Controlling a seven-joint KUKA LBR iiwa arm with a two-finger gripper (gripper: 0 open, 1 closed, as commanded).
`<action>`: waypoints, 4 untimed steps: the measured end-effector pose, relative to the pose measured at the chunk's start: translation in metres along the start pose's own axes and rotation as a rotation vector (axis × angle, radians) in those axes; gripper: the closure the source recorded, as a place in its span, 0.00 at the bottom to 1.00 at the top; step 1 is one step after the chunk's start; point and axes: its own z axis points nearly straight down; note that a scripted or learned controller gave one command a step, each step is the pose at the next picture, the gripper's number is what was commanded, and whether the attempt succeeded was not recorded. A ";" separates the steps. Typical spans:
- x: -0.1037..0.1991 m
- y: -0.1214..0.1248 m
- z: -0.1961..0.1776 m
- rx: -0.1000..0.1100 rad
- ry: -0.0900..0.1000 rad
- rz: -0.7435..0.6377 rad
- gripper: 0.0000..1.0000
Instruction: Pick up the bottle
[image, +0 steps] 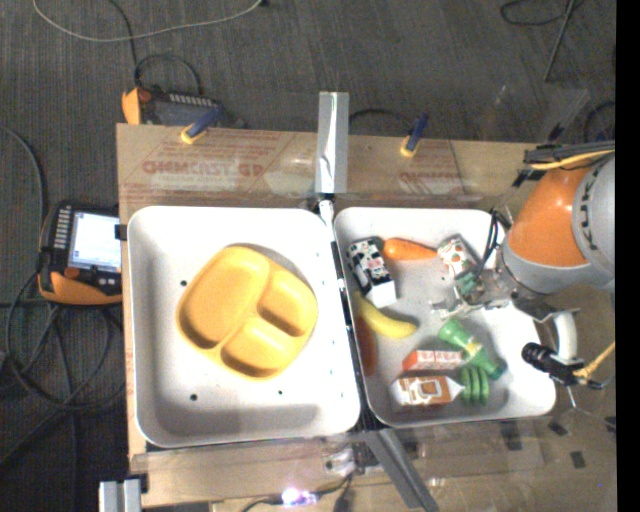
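- Sitting at the far left, beside the table (140, 160), is a handheld device (80, 250) with a lit screen.
- Left bin (150, 400) holds a yellow sectioned tray (250, 310) near its middle.
- Right bin (530, 400) holds, from its left side: a small black-and-white carton (368, 265), an orange carrot (410, 250) and a yellow banana (385, 320).
- Farther right lie a green bottle (470, 365) on its side, near the bin's front right, just beside two small cartons (425, 378).
- Jaws (470, 290) hover just above the bottle's upper end; whether they are apart or together I cannot tell.
- Grey arm (560, 230) with its orange band enters from the right.
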 end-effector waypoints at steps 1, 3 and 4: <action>0.000 0.000 0.000 0.000 0.000 0.001 0.00; 0.011 -0.055 -0.001 -0.001 -0.002 0.146 1.00; 0.070 -0.062 -0.055 0.022 0.006 0.337 1.00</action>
